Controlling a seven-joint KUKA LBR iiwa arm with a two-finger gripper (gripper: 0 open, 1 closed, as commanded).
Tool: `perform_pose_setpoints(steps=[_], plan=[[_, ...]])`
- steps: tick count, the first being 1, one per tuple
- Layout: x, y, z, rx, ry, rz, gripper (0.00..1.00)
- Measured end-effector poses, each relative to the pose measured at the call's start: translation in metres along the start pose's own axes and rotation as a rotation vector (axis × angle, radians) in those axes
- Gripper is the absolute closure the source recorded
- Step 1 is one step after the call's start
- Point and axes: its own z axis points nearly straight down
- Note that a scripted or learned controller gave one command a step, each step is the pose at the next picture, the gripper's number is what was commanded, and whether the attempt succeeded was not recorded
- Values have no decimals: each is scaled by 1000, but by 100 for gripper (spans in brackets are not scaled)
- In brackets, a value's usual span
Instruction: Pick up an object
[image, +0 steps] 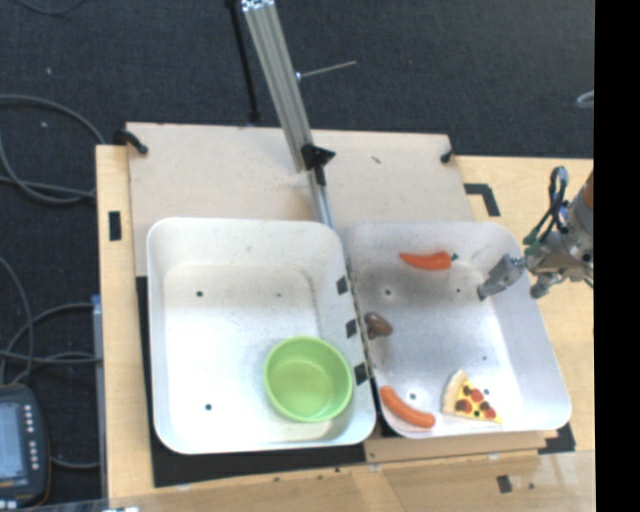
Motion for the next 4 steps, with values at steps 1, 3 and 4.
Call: perform_pose_setpoints(steps=[1,3,4], plan=[[0,0,0,0,0,0,0],[-1,3,117,6,-1,4,0],[-3,3,153,3,-3,5,0]])
